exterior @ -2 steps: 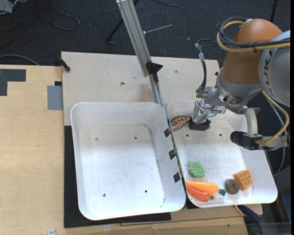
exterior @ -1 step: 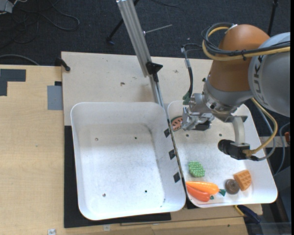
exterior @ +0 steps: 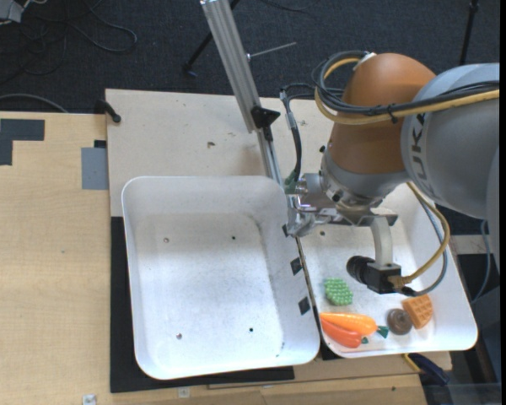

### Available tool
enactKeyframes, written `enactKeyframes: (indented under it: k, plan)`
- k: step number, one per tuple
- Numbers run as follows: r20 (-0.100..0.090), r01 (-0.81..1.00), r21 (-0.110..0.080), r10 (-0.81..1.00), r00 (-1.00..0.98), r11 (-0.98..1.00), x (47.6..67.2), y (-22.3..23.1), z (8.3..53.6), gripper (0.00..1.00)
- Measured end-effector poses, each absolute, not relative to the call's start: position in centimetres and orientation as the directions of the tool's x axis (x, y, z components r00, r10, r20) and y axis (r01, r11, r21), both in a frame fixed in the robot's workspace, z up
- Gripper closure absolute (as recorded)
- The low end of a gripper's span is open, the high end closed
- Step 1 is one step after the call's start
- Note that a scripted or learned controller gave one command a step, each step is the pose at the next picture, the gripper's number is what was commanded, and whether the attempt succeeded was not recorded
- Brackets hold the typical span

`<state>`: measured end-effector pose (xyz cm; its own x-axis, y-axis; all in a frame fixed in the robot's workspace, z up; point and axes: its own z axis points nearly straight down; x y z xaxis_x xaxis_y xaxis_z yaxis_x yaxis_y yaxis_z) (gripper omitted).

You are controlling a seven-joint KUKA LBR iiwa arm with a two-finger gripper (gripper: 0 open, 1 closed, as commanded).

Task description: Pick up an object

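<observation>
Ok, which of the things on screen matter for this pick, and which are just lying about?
For the job: green bumpy toy, orange carrot toy, brown round piece and orange waffle piece, all in the right bin.
Lying about: left bin, aluminium rail, floor cables.

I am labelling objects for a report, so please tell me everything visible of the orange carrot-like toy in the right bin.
The orange carrot-like toy looks like smooth plastic: long, tapered, darker red-orange along its lower side, with a small green piece at its right end. It lies flat at the front of the right bin, near that bin's left wall. A green bumpy object sits just behind it, seemingly apart.
</observation>
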<state>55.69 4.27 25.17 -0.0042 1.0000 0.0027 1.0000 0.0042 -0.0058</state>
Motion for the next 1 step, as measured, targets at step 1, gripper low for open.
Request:
enactKeyframes:
  k: [1]
  plan:
    - [0.002, 1.0, -0.007, 1.0, -0.004, 0.004, 54.33, 9.08, 25.2, 1.0]
